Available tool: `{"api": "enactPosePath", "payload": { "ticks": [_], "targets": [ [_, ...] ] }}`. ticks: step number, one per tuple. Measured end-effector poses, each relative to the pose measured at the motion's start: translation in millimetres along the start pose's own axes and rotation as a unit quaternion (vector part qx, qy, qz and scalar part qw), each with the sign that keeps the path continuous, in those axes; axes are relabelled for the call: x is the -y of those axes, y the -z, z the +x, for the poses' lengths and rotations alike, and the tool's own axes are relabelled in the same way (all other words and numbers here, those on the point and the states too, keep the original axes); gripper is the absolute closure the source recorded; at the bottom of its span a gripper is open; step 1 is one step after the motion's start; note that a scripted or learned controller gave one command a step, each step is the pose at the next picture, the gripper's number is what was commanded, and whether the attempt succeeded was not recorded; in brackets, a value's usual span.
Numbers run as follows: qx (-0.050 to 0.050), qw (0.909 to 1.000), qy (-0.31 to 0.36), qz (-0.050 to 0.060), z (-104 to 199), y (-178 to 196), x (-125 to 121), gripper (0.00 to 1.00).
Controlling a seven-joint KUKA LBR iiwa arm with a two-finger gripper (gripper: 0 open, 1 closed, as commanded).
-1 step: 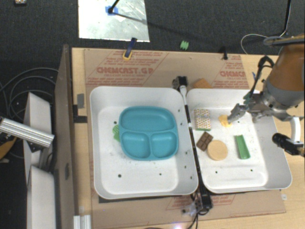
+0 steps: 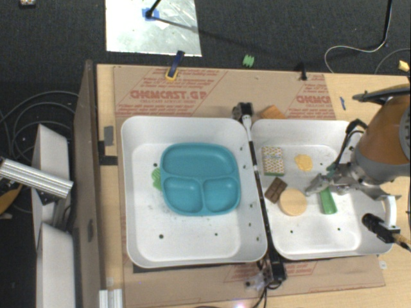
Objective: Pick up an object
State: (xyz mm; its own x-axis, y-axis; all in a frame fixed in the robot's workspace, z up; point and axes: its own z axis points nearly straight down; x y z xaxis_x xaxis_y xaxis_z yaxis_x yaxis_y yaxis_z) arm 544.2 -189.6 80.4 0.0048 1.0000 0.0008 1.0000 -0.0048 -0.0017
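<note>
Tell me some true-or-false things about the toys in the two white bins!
1. The blue divided plastic plate lies in the left white bin. True.
2. The round tan wooden disc lies on the blue plate. False: it lies in the right white bin.
3. The green stick-shaped piece lies beside the gripper. True.
4. The small brown block lies outside both bins. False: it is in the right bin, next to the disc.

You see a shiny metal sheet on the dark floor beyond the brown bench.
</note>
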Motion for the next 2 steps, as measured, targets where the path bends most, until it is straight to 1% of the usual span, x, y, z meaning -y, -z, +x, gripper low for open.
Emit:
{"api": "enactPosePath", "payload": {
  "ticks": [1,2],
  "targets": [
    [0.001,1.0,0.003,-0.003,2.1,14.8,-3.0,1.0],
    [-0.002,1.0,0.008,-0.001,83.6,3.5,-16.9,1.0]
  ]
}}
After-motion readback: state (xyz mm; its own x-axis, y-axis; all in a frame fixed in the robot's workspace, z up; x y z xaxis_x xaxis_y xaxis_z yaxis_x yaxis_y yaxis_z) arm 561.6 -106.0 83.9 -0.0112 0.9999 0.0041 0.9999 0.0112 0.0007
